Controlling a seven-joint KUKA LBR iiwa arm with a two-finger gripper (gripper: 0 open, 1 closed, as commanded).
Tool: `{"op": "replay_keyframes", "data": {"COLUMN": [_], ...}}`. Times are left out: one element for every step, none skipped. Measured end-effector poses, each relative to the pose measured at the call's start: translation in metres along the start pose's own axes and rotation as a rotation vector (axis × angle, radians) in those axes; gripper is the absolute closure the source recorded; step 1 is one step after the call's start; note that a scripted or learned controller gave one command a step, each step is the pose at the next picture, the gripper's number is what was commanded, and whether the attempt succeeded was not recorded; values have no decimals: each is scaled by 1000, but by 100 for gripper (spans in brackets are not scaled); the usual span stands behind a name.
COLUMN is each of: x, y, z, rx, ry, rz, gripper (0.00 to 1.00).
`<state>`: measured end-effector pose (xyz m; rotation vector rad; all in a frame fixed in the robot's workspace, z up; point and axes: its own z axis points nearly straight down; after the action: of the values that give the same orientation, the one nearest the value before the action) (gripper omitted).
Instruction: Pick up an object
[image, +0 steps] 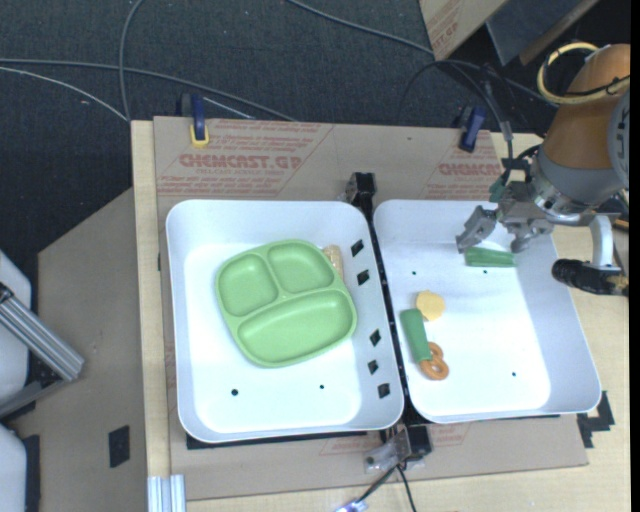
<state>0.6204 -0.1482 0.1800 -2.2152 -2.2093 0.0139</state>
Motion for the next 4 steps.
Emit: {"op": "replay_keyframes", "data": {"x": [0,9,10,10], "y": [3,6,6,8], "z": [-9,39,92,77], "rx": [-15,-10,-9,-16], "ry": [-2,-1,-1,-2], "rz": [-3,-4,-3,-3], "gripper": [0,0,0,100]}}
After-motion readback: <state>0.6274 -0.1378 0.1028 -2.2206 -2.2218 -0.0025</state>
